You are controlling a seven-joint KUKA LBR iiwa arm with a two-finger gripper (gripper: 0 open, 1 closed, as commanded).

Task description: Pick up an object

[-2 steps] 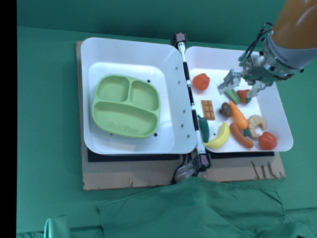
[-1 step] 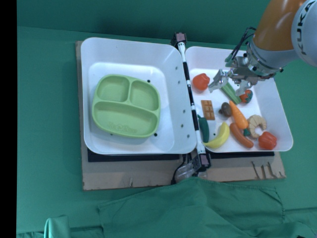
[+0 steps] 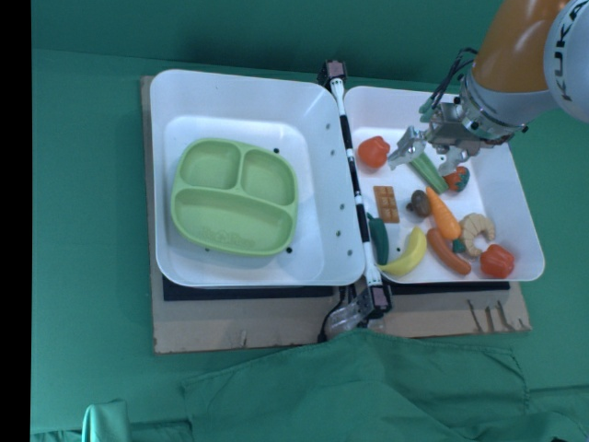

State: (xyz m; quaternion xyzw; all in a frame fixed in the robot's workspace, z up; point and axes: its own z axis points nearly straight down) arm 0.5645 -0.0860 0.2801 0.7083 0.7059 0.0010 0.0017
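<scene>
The left bin (image 3: pixel 244 95) holds one green divided plate (image 3: pixel 236 195). In the right bin (image 3: pixel 515 219) are gathered two red peppers (image 3: pixel 373 152), one banana (image 3: pixel 408 254), one carrot (image 3: pixel 443 214), one sausage (image 3: pixel 447 252), one waffle (image 3: pixel 386 203) and one croissant (image 3: pixel 476 231). The gripper (image 3: pixel 428 155) is seen spread open over a green vegetable (image 3: pixel 429 173) at the far side, nothing gripped.

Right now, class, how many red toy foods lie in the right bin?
2: a red tomato near the bin's left wall, and a red pepper in the near right corner. The tool may hide others beneath it.
</scene>
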